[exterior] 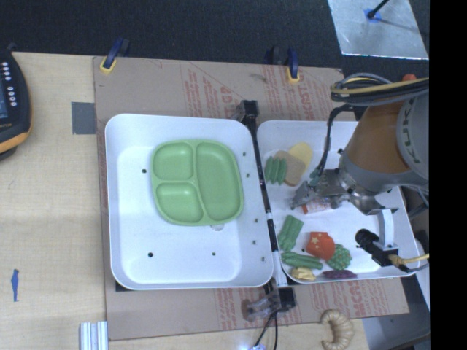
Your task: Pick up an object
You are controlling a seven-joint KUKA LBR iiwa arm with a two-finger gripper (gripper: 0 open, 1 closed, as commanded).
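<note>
The right bin (271, 133) holds several toy foods. A ridged green piece (276, 170) lies beside a tan piece (294, 170) and a yellow piece (300, 152) at the bin's upper left. Lower down lie a green pod (290, 232), a red tomato (319, 244), a leafy green piece (340, 257), a long green bean (300, 259), a small yellow piece (303, 273) and a purple piece (338, 274). My gripper (311, 193) is low over the bin's middle, just right of the tan piece. A small red and white thing (316, 208) lies right under it.
The left bin (128, 254) carries a green divided plate (197, 181). The arm's orange band (376, 141) and grey wrist cover the right bin's right side. A black bracket (373, 247) sits at its lower right. Clamps (292, 64) pin the cardboard at the back.
</note>
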